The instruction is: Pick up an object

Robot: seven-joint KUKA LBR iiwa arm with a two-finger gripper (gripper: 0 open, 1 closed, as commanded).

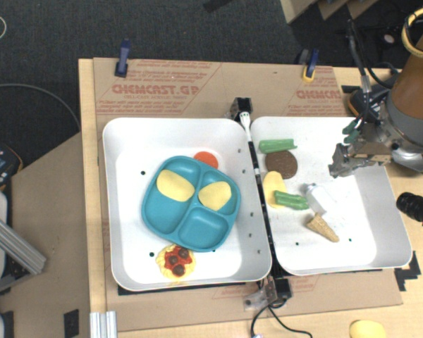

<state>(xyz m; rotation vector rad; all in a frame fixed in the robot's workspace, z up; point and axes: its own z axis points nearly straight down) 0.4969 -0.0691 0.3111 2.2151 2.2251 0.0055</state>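
My gripper (340,166) hovers over the right part of the right bin (381,248), coming in from the right edge. Nothing shows beneath or inside it. To its left in that bin lie a green bean-like piece (277,145), a brown round cookie (280,164), a pale yellow piece (272,187) and a second green piece (291,201). A small grey-white object (313,194) and a tan cone (323,227) lie below and left of the gripper, apart from it.
The left bin (123,189) holds a blue divided plate (190,203) with two yellow pieces on it, an orange piece (207,158) behind it and a small pizza-like toy (175,260) in front. Cables and the arm's body crowd the right side.
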